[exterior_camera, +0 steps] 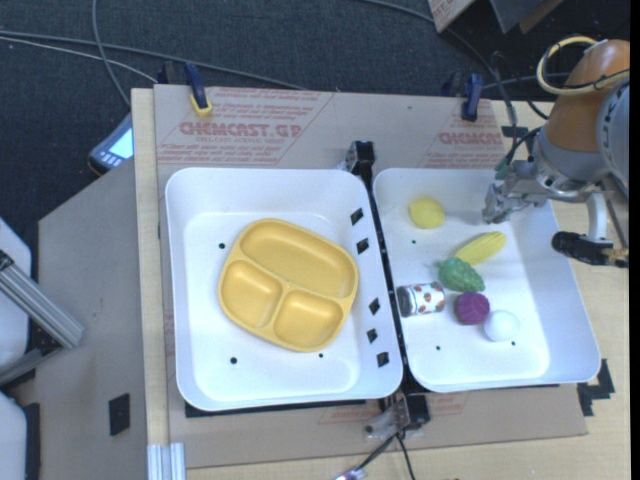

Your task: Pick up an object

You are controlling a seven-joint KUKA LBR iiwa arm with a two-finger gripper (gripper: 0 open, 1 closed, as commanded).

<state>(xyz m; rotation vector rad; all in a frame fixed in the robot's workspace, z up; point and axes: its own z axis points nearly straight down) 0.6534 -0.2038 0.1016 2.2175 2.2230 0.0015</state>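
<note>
Worktop [290, 118]: printed cardboard sheet, blue clamps [197, 90] at rear edge. Two white bins [190, 268] side by side. Cables [130, 28] trail across dark floor behind.

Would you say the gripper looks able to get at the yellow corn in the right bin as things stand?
Probably yes. The gripper hangs just above the corn, whose top is uncovered; the green toy lies close at its lower left end, which may crowd a grasp there.

I see, all in the right bin: round yellow lemon [427, 213], yellow corn cob [480, 247], green leafy vegetable [461, 274], small patterned can [421, 299] on its side, purple ball [472, 308], white ball [500, 325].
</note>
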